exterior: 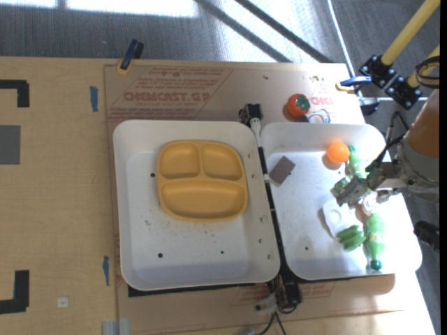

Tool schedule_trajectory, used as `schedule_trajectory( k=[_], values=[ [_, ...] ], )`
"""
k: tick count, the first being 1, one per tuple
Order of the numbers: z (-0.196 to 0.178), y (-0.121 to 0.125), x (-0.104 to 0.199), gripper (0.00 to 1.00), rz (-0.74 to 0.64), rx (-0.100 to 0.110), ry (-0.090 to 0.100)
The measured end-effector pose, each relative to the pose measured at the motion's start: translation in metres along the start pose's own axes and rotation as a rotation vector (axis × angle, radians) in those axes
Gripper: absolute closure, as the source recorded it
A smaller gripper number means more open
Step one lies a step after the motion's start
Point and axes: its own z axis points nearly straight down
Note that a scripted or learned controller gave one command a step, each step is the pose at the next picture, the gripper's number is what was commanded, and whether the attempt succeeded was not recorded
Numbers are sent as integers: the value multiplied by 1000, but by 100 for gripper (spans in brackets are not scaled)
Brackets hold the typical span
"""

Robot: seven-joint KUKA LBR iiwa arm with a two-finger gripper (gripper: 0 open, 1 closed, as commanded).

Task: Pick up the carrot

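The bench (56, 187), covered in brown cardboard, carries the right bin (300, 215), a shallow white tray, and hard against that bin's left wall sits the left bin (133, 208) of the same kind. The arm (426, 145) reaches in over the right bin's right rim, its orange band just outside that rim. Away from the right bin, beyond its left wall, a yellow divided plate (202, 180) lies flat in the neighbouring tray. The hand (351, 189) hangs low over the right half of the right bin, among a cluster of small toys; whether it is clenched or released cannot be told, and nothing can be seen gripped in it. A green bottle (375, 237) lies near the right bin's near right corner, with a green pod (349, 236) just beside it and a white piece (334, 218) on the floor next to that. The carrot (336, 153), orange with a green top, lies in the far right part of the right bin, near the hand but apart from it. A grey square (281, 170) rests close to the right bin's left wall. A red-orange round toy (298, 105) sits on the cardboard just outside the right bin's far rim
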Motion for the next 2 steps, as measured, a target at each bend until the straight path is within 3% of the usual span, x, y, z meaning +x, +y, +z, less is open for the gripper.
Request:
schedule_trajectory(
  k=[1, 2],
  values=[
    [-10, 1, 0, 100, 0, -3, -1],
    [-5, -21, -17, 100, 346, 2, 1]
  ],
)
